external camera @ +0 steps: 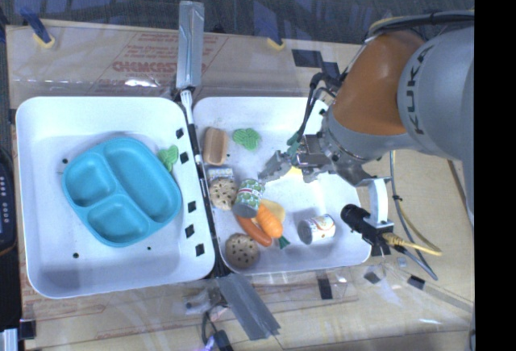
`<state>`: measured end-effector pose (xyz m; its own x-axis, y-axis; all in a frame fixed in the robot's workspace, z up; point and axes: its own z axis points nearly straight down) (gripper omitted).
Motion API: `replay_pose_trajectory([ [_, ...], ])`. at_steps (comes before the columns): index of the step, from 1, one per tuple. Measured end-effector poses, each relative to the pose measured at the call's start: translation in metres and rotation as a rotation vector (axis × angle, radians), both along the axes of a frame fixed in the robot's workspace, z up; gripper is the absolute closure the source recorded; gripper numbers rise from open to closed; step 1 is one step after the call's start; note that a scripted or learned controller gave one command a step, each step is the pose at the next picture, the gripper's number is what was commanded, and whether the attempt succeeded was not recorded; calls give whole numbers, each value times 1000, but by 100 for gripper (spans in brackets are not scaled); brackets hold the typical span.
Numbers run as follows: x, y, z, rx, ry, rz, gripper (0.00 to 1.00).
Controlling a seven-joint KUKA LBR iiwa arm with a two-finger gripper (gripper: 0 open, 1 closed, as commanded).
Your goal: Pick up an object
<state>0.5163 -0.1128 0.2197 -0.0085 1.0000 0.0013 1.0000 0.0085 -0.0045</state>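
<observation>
In the camera view, the arm (403,91) reaches in from the right and its gripper (278,166) hangs over the middle of the right bin (339,252). I cannot tell from this slant how the end effector stands, and nothing is seen held in it.

The things to pick lie mostly along the left side of this bin. A bread piece (214,145) is near the left wall, and a green leaf (246,137) is beside it, toward the far edge. Lower, there are a cookie (222,193), a small printed cup (249,195), a carrot (269,220) and a second round cookie (240,249) at the near left corner. A small can (317,228) lies alone near the near edge.

The left bin (32,180) carries a blue divided plate (121,190), with a small green piece (168,156) at its far right rim.

I judge the step to be the approach: nothing is lifted yet. The printed cup is nearest to the gripper. The next move asks for lining up over one thing and descending without pushing its close neighbours.
</observation>
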Motion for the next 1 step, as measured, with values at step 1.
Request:
replay_pose_trajectory([
  [1,-11,-4,-49,0,-1,134,0],
])
